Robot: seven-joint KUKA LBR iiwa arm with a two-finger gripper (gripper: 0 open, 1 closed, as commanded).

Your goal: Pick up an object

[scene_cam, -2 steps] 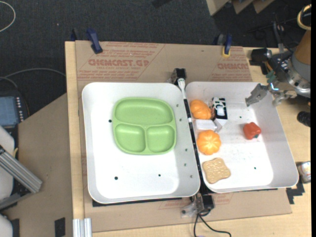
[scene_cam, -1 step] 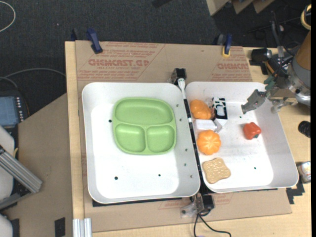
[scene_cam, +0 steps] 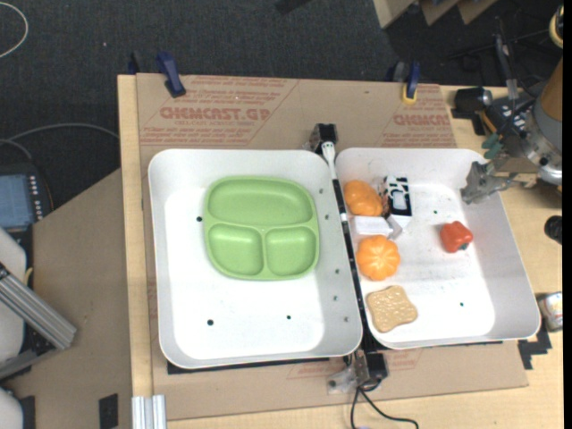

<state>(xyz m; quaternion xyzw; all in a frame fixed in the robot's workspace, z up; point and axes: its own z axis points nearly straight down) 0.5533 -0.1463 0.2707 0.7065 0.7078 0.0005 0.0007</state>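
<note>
Red pepper [scene_cam: 456, 236] sits near my gripper [scene_cam: 475, 184] at the bin's [scene_cam: 500, 320] far right corner; its spread I cannot tell; next, I descend.

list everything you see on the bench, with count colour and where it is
left bin: 1, white, left half of the bench
right bin: 1, white, right half of the bench
divided plate: 1, light green, upper middle of the left bin
orange fruit: 1, orange, left side of the right bin
orange lump: 1, orange, upper left of the right bin
black and white item: 1, black and white, just right of the orange lump
red item: 1, red, middle right of the right bin
toast slice: 1, tan, lower left of the right bin
clamps: 2, blue, far edge of the bench
hand: 1, grey, over the right bin's upper right corner
</note>
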